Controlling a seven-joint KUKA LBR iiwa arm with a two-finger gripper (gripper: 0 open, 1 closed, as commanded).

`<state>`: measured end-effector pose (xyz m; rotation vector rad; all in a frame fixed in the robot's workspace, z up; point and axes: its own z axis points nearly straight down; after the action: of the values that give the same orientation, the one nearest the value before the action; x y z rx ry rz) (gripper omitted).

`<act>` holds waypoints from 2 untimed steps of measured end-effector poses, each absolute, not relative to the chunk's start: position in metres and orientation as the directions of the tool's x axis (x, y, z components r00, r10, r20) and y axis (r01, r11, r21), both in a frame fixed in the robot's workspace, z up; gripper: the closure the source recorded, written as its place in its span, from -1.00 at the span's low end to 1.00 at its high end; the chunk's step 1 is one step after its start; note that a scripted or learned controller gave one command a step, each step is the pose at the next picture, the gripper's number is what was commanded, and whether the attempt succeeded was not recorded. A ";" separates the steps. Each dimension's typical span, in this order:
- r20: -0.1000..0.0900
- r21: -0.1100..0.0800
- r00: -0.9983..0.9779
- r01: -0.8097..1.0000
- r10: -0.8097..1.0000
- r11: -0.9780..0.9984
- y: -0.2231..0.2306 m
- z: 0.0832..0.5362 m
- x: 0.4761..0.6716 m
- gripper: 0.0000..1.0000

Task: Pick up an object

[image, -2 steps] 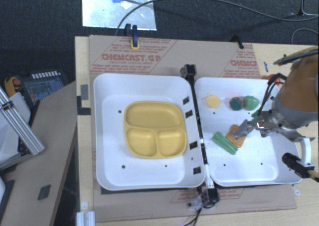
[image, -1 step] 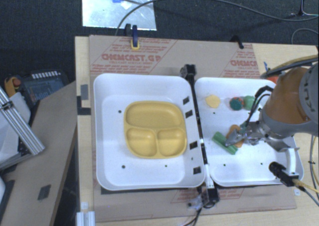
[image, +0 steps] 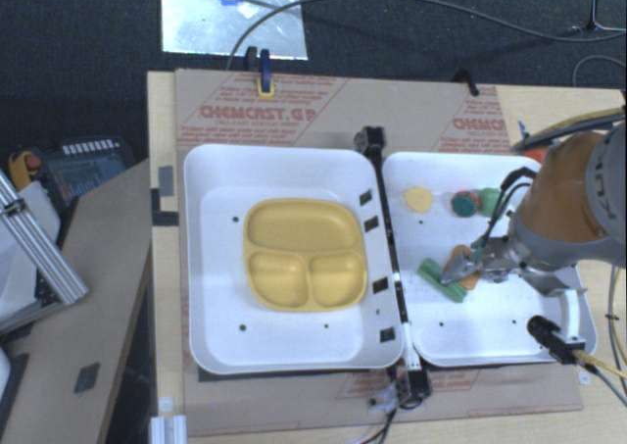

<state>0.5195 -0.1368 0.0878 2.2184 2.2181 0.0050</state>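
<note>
My gripper (image: 464,267) is low in the right bin (image: 490,339), near its middle left, with the orange-banded arm (image: 571,192) reaching in from the right. Its tip sits right over a green block (image: 438,278) and a small orange piece (image: 469,282) that lie touching each other. Whether either object is gripped cannot be seen. Further back in the same bin lie a yellow disc (image: 419,199), a teal round object (image: 463,204) and an orange-and-green object (image: 486,199).
The left bin (image: 211,236) holds a yellow divided plate (image: 302,254). A black divider (image: 384,236) runs between the two bins. A black part of the arm (image: 554,336) hangs over the right bin's front right corner. Cables cross the bench behind.
</note>
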 end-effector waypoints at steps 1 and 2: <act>0.000 0.011 -0.001 1.000 1.000 0.001 -0.136 0.099 0.522 1.00; -0.001 0.004 -0.004 1.000 1.000 0.004 -0.132 0.148 0.532 1.00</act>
<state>0.5319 -0.1323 0.1485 2.2143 2.2238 0.0030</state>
